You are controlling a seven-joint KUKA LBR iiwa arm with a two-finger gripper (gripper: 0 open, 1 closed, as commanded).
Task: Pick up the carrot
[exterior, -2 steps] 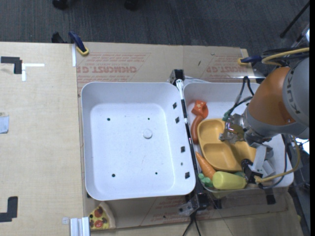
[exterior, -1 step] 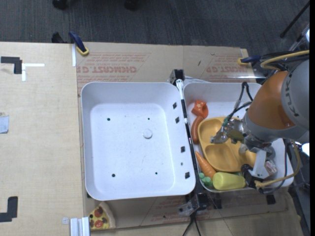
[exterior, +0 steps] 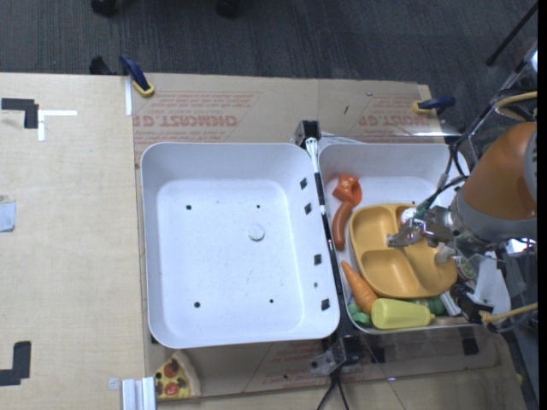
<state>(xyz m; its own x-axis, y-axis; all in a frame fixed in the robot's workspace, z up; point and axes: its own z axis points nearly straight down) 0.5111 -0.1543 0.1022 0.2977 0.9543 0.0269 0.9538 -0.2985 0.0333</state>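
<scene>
The carrot (exterior: 360,288) is orange and tapered. It lies in the right bin (exterior: 386,162) along the left edge of a yellow divided dish (exterior: 393,267), with green leaves (exterior: 358,317) at its near end. My gripper (exterior: 407,231) hangs over the far part of the yellow dish, up and to the right of the carrot and apart from it. Nothing of the carrot is at the gripper.
A red and orange toy (exterior: 343,203) lies against the right bin's left wall. A yellow bottle (exterior: 400,314) rests at its near edge. The left bin (exterior: 162,254) is beside it. A pizza slice toy (exterior: 174,379) sits on the bench in front.
</scene>
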